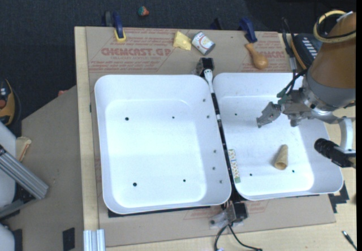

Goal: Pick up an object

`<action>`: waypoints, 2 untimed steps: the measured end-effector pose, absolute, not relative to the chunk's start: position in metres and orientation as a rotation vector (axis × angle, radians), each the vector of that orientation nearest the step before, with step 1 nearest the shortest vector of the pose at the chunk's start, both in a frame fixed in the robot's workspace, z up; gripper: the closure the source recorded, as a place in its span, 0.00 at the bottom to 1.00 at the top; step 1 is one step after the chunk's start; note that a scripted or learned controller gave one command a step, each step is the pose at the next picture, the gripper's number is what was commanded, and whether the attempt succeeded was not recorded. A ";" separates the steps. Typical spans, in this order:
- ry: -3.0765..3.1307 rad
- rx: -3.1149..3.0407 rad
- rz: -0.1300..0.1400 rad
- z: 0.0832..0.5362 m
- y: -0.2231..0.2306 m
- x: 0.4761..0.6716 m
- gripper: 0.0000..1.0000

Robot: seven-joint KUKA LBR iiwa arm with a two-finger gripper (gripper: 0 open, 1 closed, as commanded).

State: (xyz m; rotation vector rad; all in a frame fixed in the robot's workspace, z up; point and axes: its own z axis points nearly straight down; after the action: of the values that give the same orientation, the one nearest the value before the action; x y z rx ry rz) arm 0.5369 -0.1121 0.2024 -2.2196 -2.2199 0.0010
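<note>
— How many things are out there?

— Two shallow white plastic bins: the left bin (155, 142) and the right bin (249, 179). One small tan cone-shaped object (281, 156) lies in the right one. On the bench (147, 52) beyond sit one yellow wedge (182, 41), one small white box (203, 43) and one tan wooden pear-shaped piece (257, 56).

— And the fingers?

— The grey fingers (267, 116) hang over the right bin, pinching nothing. I can't tell how far apart they are. The cone lies just below them, slightly right, untouched.

Brown bench (141, 52) bearing two white bins (158, 142), small clutter (192, 42).
</note>
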 end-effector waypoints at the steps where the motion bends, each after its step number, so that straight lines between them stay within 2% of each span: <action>1: -2.235 -2.237 -0.016 0.409 -0.148 0.531 0.00; 2: -2.228 -2.225 -0.003 0.409 -0.145 0.531 1.00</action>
State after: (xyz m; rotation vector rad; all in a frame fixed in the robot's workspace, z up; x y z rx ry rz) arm 0.5305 -0.1454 0.4093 -2.2249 -2.2278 -0.0033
